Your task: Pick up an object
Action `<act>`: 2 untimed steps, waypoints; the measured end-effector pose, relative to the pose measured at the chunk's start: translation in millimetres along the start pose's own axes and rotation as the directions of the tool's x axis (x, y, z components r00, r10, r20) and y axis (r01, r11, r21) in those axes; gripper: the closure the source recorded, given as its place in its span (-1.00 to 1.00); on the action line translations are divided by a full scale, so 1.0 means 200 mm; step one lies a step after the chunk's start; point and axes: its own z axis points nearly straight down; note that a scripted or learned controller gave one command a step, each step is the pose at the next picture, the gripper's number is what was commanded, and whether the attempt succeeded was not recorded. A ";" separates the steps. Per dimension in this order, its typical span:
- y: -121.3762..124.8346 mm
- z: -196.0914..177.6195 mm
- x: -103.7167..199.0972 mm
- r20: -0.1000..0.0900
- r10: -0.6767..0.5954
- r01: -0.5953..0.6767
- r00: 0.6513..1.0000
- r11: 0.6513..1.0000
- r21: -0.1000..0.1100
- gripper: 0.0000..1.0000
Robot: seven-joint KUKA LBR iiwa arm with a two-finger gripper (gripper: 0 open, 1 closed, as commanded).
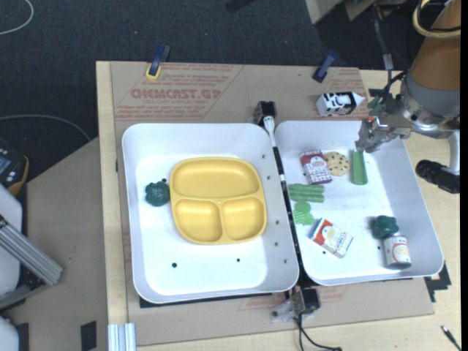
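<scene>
**benchwatcher:** Since the task named no particular object, the nearest one seemed the fair bet: a slim green plastic stick (358, 167) that lay in the right-hand shallow white bin (420, 218), just beside and slightly below the two-finger gripper (373, 139). Its long axis ran nearly straight up and down the view, so the claw would have needed to straddle it across the short way. Whether the claw was spread or closed, nobody could tell from that angle; nothing was visibly held.

**gripfan_22:** Agreed, it looked smooth and rigid, probably easy to pinch. Right next to it sat a round tan cookie (336, 164), flat and awkward, and a small red-and-white carton (316, 167). Further off were a bumpy green pea pod toy (305, 193), a dark green broccoli piece (383, 226) and a little labelled can (398, 251). The left-hand white bin (139, 196) held a yellow divided plastic tray (217, 198).
</scene>
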 end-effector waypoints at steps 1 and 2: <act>0.02 0.01 0.22 -0.001 0.002 -0.002 1.000 1.000 0.005 1.00; 0.01 0.04 0.45 -0.002 0.002 -0.002 1.000 1.000 0.008 1.00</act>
